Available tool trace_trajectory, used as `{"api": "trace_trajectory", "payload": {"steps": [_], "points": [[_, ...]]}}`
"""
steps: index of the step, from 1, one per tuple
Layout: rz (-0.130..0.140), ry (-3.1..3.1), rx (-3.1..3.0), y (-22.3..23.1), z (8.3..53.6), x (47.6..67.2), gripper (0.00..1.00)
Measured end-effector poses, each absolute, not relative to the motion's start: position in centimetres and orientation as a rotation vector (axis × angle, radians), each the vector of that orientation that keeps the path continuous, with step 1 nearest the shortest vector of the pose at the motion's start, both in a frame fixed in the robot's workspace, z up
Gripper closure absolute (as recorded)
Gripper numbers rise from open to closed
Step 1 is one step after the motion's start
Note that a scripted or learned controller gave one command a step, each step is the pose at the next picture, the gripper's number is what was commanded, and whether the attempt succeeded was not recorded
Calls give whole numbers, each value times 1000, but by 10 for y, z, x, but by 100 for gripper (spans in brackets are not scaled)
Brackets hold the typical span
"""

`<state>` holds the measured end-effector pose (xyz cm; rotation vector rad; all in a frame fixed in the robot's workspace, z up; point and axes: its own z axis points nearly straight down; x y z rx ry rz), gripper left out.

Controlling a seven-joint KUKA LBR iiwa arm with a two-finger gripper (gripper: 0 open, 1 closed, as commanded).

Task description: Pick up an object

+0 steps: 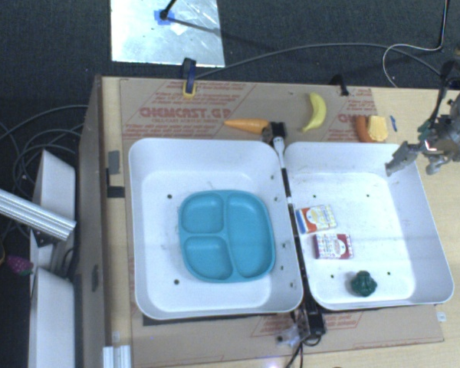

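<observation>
In the camera view, two shallow white plastic bins are seen side by side on a cardboard-covered bench. The left bin is occupied near its middle by a light-blue divided plastic tray with three compartments. In the right bin, three small things are gathered towards the left wall and the near edge: a small white, red and blue carton lying flat just beside the dividing wall, a small red and white carton close below it but apart from it, and a dark green lumpy toy near the bin's near edge.

Behind the bins, on the cardboard, a yellow plastic banana, an orange toy carrot and an orange-and-yellow toy are laid out along the far edge — outside either bin.

The two-finger gripper is seen at the far right corner of the right bin, above its rim, well apart from the cartons and the green toy. Nothing is seen between its tips; whether the fingers are spread or closed cannot be told at this size and angle.

The step in hand is judged to be the approach — no object has been reached yet. For the next move, the gripper would need to be carried across the right bin towards its left side, centred over one chosen thing, and lowered. The cartons lie flat and thin, so a clean grasp across their narrow edges would be called for; the green toy is judged the easier target.
</observation>
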<state>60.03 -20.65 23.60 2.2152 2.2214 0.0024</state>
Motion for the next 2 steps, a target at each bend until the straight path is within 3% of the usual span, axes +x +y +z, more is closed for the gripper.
{"api": "trace_trajectory", "payload": {"steps": [1, 2], "points": [[0, 2222, 2219, -196, 216, 526, 0], [1, 2220, 2218, -207, 240, 520, 0]]}}
